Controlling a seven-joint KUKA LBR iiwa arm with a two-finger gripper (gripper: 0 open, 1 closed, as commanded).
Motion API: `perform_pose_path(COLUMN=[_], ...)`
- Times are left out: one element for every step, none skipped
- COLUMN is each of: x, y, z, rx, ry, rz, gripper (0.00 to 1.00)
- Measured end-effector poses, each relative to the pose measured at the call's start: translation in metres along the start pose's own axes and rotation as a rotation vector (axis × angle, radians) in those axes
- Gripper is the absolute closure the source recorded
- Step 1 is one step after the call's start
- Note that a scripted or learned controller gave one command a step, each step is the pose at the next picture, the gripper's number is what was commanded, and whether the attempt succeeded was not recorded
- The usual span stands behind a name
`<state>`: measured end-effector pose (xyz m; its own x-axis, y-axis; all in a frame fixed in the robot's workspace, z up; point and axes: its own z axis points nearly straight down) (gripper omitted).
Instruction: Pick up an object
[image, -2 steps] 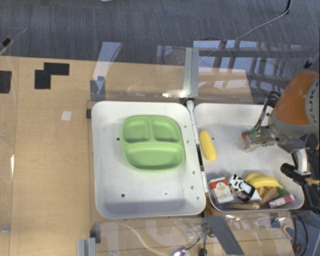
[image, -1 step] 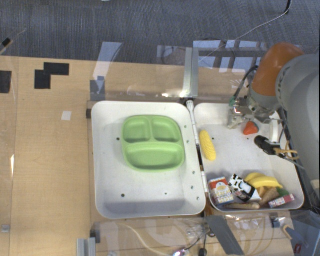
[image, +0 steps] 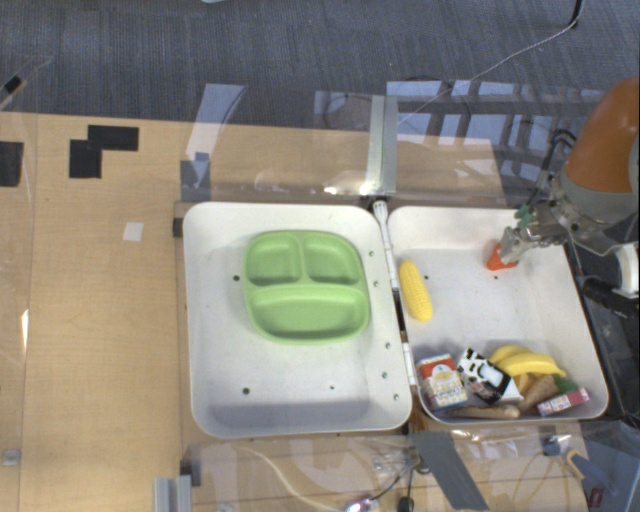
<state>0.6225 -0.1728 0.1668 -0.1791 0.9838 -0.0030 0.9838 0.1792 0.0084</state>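
The wooden counter (image: 90, 330) sits under a clear sheet against a dark grey carpet, and it carries two shallow white bins side by side. Nearest to me, along the front wall of the right bin (image: 520, 330), a small heap is crowded together: a banana (image: 527, 362), a little red and white carton (image: 441, 381), a black and white toy (image: 482, 374) and a brownish stick-shaped piece (image: 490, 410), all touching or overlapping. A bit further back an ear of corn (image: 416, 290) lies alone just beside the wall between the bins. The left bin (image: 215, 390) holds a green divided plate (image: 306, 284) near its middle. Farthest back on the right, the gripper (image: 518, 243) is low over the rear corner of the right bin, touching or just above a small orange piece (image: 501, 259). I cannot tell how far apart its fingers are, nor whether the orange piece is truly between them. To my eye the risk is plain: the piece is small and sits close to the bin's far wall, so the fingers may close on one edge and flick it away, or pinch it so lightly that it drops as the arm rises. If the gripper comes down off centre, it could also press the piece flat against the floor and lift with nothing.
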Motion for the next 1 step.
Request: perform_pose_path(x=[0.0056], y=[0.028], z=[0.0773], rx=[0.001], ry=[0.0], rz=[0.446], gripper=[1.0])
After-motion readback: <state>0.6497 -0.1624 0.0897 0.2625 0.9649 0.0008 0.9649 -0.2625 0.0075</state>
